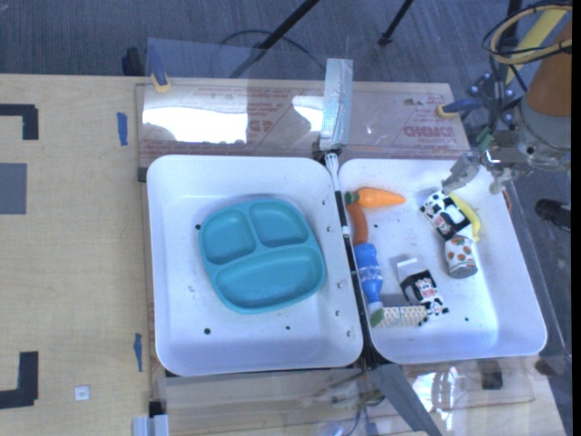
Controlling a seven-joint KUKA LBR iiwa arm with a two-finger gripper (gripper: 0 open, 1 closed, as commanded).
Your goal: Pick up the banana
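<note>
gripper [479, 173] above right bin's [508, 334] far edge, grip state cannot tell | banana [467, 217] just below it, long axis slanting down-right, beside cow toy [443, 214]

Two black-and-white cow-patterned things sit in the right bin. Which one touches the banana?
The upper cow-patterned block, near the bin's far right corner: the banana lies against its right side. The lower cow-patterned block sits apart, nearer the front.

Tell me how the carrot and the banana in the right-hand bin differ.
The carrot is orange with a green tip; the banana is yellow. The carrot lies by the bin's left wall, near the divider, while the banana lies toward the right, close to the gripper. The carrot lies in the open; the banana is tucked against a black-and-white toy. Both lie flat in the same white bin.
</note>
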